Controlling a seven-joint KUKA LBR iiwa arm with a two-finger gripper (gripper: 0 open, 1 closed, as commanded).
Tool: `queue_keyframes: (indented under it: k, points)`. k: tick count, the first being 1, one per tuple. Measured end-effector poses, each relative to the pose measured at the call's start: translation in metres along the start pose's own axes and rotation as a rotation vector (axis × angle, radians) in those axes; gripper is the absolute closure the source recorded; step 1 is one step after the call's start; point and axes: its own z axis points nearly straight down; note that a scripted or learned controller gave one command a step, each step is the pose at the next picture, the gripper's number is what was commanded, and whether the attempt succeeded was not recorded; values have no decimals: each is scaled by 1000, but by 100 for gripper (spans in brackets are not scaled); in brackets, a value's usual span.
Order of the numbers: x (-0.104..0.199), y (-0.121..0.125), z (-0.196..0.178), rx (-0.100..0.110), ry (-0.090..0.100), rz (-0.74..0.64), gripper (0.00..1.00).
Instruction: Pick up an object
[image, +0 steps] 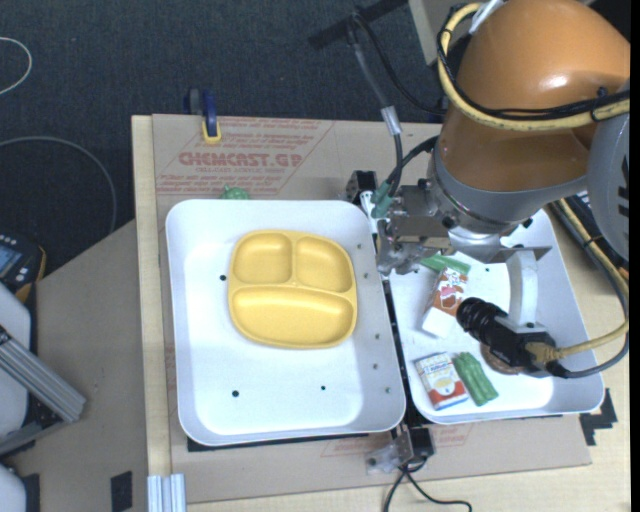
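Gripper (400, 245) at right bin's (570, 300) upper-left corner | finger state: cannot tell | nearest item: red-and-white packet (449, 296), just down-right | long axis near upright

Bench: brown board (270, 150) printed with red lettering, carrying both bins.
Left bin (200, 340): shallow, white, lying directly on the board.
Right bin (570, 300): white, touching the left bin's edge, partly under the arm.
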Motion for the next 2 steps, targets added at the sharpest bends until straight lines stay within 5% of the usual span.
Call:
queue_keyframes:
  k: [1, 2]
  points:
    - [-1, 0, -5, 9, -4, 2, 100]
    - [-42, 1, -68, 3, -3, 9, 100]
